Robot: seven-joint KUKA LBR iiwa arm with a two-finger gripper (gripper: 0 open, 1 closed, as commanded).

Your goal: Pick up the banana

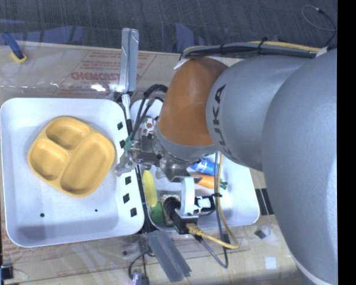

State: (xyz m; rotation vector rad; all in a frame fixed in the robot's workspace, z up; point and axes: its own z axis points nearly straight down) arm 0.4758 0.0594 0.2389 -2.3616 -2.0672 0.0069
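Lying flat, the banana (149, 187) sits just beside the claw (166, 171).

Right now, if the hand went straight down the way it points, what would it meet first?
Probably the banana in the right bin, lying close by the hand; depth is unclear.

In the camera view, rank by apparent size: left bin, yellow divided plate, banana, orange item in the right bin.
1. left bin
2. yellow divided plate
3. banana and orange item: both small and partly hidden by the arm, so unranked.
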